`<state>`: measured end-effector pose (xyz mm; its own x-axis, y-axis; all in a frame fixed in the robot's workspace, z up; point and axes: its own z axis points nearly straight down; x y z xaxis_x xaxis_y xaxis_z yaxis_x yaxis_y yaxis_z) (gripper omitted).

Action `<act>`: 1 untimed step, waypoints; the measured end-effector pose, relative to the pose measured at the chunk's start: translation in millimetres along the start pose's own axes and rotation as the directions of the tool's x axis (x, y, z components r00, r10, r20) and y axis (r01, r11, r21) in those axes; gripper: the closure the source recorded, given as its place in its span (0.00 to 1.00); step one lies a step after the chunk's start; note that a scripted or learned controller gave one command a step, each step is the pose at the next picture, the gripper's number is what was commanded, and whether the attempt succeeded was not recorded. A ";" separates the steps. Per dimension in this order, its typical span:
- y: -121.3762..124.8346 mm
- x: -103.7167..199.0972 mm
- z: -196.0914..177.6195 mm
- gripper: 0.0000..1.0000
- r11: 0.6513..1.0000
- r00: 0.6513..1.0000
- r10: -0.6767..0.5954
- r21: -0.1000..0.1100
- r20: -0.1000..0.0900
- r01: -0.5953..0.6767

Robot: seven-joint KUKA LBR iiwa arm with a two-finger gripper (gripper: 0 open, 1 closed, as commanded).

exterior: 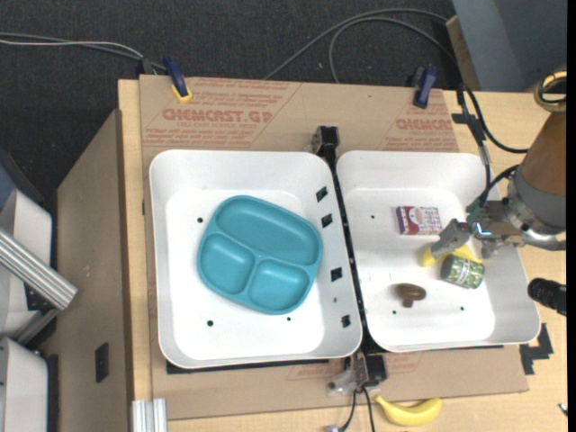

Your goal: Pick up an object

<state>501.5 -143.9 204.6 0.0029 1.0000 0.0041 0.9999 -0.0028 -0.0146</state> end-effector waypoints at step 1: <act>2.9 0.4 -6.2 0.00 1.000 1.000 -0.004 -0.013 0.002 0.004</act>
